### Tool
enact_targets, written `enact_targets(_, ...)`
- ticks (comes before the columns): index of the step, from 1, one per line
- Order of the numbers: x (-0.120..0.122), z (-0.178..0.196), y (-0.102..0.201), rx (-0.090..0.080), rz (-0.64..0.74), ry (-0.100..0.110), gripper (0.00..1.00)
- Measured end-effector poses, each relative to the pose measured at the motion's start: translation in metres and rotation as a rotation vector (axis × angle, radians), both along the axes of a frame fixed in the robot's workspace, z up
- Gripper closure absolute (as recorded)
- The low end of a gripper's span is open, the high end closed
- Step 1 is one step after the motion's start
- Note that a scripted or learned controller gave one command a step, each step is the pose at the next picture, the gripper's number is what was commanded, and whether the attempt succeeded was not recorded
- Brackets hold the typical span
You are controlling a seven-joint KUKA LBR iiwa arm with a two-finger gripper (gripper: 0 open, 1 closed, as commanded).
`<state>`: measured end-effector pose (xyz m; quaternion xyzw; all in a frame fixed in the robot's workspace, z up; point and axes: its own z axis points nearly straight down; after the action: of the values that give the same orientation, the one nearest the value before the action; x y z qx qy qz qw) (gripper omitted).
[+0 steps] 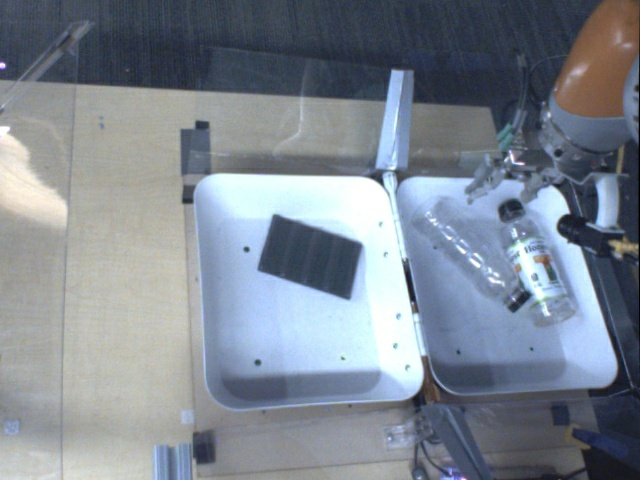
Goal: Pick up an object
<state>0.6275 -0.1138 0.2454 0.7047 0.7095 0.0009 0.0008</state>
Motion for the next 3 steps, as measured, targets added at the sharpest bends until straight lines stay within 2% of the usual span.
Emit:
enact_targets(1,0.001,-0.085,-0.073,-0.001,0.113,0.000,0.00)
enact_targets(2,-0.003,-0.111,-0.091,-0.004,0.340,-0.005,0.00)
enact_targets(3,0.039,-0.149,-0.081,-0.006,0.544,0.014,0.00)
